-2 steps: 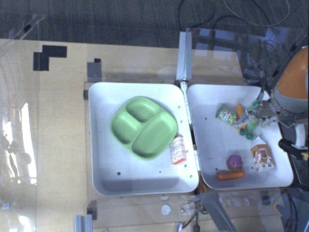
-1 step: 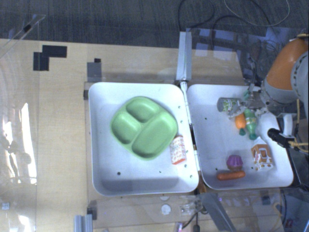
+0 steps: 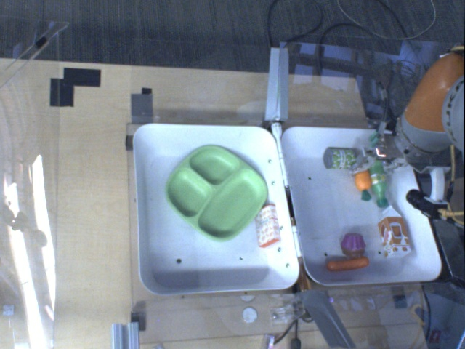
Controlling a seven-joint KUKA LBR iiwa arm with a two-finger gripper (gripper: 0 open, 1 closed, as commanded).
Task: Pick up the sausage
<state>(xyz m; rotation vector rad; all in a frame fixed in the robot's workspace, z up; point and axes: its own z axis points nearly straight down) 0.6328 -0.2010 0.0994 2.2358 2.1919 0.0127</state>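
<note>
Looking down, a pale wooden desk point(image 3: 87, 217) carries two white bins, dark carpet point(image 3: 145, 13) beyond. The claw point(image 3: 383, 151) hangs at two o'clock over the right bin point(image 3: 312, 158), among a can point(image 3: 338, 158) and carrot point(image 3: 362, 180); its opening I cannot tell. The sausage point(image 3: 347, 265) lies at five o'clock, beneath a purple piece point(image 3: 353, 243).

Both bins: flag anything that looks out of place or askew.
Nothing looks spilled or broken. In the left bin, a small can lies on its side against the green divided plate. In the right bin, the sausage lies flat near the front wall beside a purple item.
</note>
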